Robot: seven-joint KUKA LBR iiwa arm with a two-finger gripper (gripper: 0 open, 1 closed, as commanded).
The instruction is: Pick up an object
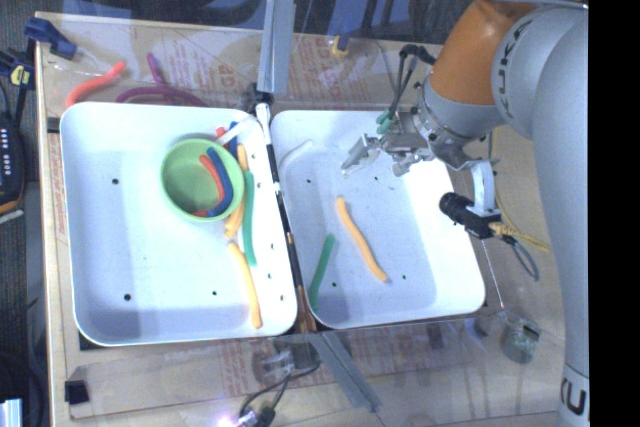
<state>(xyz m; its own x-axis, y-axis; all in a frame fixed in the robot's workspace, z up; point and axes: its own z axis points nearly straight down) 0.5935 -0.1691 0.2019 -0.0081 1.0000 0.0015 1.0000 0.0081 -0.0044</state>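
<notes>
In the right bin (430, 260) an orange stick (361, 240) lies slantwise near the middle, and a green stick (320, 268) lies beside it by the bin's left wall. My gripper (378, 160) hangs over the far part of this bin, above and beyond the orange stick's upper end. Its fingers are open, with nothing between them. The left bin (120, 255) holds a green bowl (195, 180) with red and blue curved pieces in it. More orange and green sticks (245, 250) lie along that bin's right side.
The raised rims of the two bins meet in a ridge (283, 225) between them. A red hose (95, 83) and a purple tube (165, 96) lie on the bench behind the left bin. A black fitting with a cable (467, 213) hangs over the right bin's right edge.
</notes>
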